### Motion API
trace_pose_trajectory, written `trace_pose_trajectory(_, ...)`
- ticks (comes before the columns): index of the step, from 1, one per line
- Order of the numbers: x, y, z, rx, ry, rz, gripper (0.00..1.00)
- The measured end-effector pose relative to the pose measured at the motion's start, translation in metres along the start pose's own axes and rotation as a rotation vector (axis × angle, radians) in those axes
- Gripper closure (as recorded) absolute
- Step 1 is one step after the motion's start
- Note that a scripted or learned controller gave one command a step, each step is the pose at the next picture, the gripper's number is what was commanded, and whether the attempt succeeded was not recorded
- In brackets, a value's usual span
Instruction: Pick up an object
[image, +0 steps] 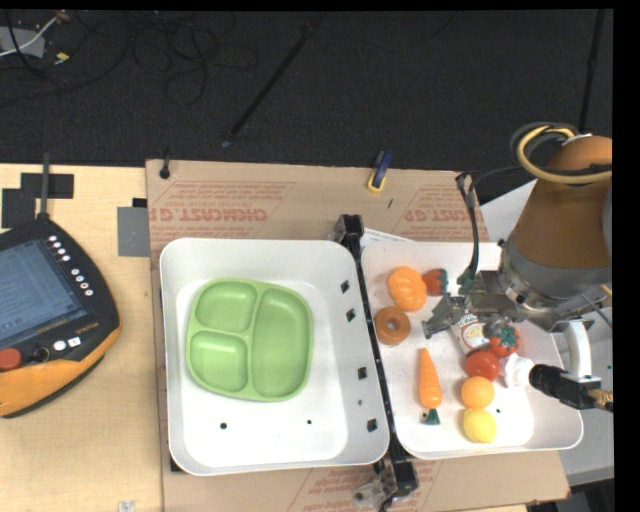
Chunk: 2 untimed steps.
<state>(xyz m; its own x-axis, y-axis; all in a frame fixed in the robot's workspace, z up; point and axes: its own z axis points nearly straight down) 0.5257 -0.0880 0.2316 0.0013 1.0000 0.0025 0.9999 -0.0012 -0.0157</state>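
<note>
Tool (462, 322) just above tomato (481, 364).

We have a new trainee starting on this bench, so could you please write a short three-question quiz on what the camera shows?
1. True or false: the green plastic divided plate lies in the left white bin.
2. Multiple choice: which lies nearest the front edge of the right white bin? A) the brown ring-shaped doughnut toy B) the round yellow lemon toy C) the orange pumpkin toy
3. Fill in: the orange carrot toy lies just in front of the ____.

Key: 1 true; 2 B; 3 doughnut.
</note>
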Motion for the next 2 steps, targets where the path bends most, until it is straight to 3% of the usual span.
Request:
trace_pose_trajectory(1, 0.0, 0.002, -0.006, -0.011, -0.001, -0.002, 0.0)
trace_pose_trajectory(2, -0.001, -0.002, 0.057, -0.007, -0.001, -0.002, 0.0)
